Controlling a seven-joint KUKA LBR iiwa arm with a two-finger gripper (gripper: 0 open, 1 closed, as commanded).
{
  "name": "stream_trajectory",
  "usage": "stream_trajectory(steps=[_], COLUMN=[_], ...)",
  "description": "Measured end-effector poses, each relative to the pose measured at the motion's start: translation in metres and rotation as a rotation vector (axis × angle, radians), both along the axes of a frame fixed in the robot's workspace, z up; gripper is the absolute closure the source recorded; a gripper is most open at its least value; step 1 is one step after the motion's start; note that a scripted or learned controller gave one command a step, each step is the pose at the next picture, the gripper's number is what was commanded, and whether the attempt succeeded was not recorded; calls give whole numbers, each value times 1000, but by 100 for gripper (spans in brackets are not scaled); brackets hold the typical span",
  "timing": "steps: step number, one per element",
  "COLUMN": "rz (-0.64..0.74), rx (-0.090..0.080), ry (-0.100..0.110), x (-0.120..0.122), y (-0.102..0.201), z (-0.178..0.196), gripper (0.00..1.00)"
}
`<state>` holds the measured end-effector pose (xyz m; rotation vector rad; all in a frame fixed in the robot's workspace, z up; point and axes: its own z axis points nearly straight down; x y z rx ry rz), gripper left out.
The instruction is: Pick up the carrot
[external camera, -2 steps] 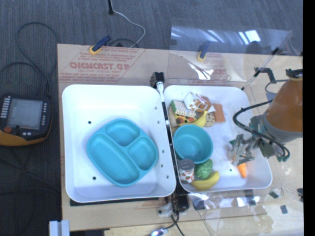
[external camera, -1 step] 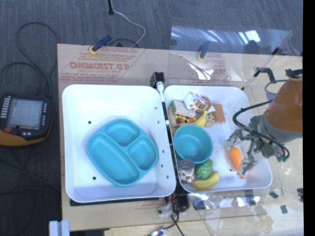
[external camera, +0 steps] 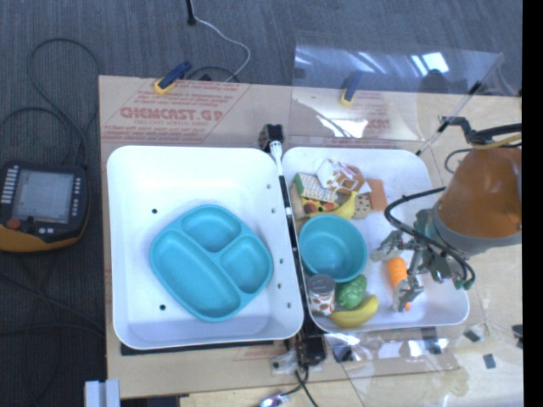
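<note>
You have an orange carrot [external camera: 396, 271] in the white right bin [external camera: 441, 312], beside a teal bowl [external camera: 333, 247], yellow banana [external camera: 356, 312] and green broccoli [external camera: 352, 292]. The white left bin [external camera: 136, 227] carries a teal divided plate [external camera: 210, 261]. The bench [external camera: 127, 113] is tan with red lettering.

The grey two-finger gripper [external camera: 402, 271] hangs low in the right shallow white bin [external camera: 441, 312], its spread fingers either side of the small orange carrot [external camera: 396, 270] (contact is unclear). Just left sits a round teal plastic bowl [external camera: 333, 247]; a divided teal plate [external camera: 211, 262] occupies the left white bin [external camera: 136, 185].
</note>
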<state>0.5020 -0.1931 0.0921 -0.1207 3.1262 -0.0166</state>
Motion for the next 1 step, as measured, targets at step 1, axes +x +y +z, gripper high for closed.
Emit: stream_trajectory(steps=[1], rz=[1], rx=[-3], ry=[-11], x=[4], y=[1], z=[12], gripper=[100])
